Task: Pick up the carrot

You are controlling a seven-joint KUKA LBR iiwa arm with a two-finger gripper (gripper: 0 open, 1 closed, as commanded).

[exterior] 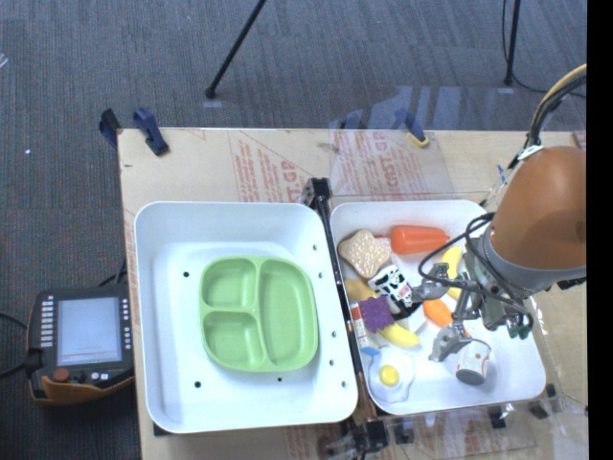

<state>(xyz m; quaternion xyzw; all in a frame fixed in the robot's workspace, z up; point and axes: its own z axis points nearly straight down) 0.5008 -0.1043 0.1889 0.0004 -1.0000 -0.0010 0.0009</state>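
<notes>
The carrot [419, 239] is lying near the back of the right bin [517, 383], well apart from the end effector [450, 338], which is hanging lower over the bin; I cannot tell its opening. A cracker [364, 251], cow-print carton [392, 286], banana [450, 261] and orange piece [437, 311] are sitting between them.

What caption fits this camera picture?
Gripper hovers over the toy-filled right bin, carrot lying at its far side.
</notes>
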